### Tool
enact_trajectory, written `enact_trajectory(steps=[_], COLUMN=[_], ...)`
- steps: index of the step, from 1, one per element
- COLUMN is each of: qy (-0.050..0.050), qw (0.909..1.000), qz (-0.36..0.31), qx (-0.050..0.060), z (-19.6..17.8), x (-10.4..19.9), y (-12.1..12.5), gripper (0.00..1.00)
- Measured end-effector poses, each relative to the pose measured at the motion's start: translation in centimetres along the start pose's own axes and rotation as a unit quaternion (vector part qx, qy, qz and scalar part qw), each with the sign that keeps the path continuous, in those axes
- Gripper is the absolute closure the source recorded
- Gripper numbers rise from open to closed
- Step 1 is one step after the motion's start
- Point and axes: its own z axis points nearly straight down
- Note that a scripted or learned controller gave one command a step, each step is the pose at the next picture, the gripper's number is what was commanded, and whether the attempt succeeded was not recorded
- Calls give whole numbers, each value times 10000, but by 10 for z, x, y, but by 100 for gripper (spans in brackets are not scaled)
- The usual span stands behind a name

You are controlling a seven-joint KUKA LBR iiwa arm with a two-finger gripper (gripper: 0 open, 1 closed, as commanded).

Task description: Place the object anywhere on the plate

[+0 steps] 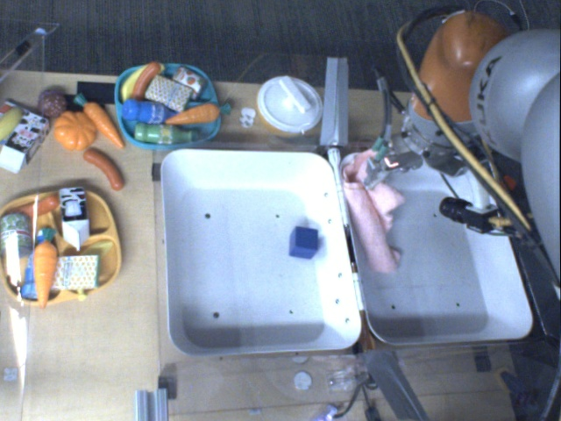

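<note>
A pink cloth (374,222) lies along the left wall of the right bin (465,296). Its upper end is bunched and drawn up to my gripper (368,167), which stands at the bin's far left corner, shut on that end of the cloth. The rest of the cloth trails down onto the bin floor. A small blue cube (304,241) sits right of the middle of the left bin (219,305), apart from the gripper. A yellow plate (105,235) holding toy food rests on the bench at the far left.
Behind the left bin stand a blue bowl (131,134) of toy food and a white round lid (290,103). An orange pumpkin (72,131), a carrot (107,125) and a sausage (105,168) lie loose on the bench at the left.
</note>
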Motion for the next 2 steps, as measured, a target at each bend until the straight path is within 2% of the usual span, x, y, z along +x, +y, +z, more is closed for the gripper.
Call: enact_trajectory(steps=[1,2], qy=[1,7], qw=[10000,9790], qz=[-41,-2039], qx=[-1,-1], z=[-40,-49], x=[1,47], y=[2,-5], gripper=[100,100])
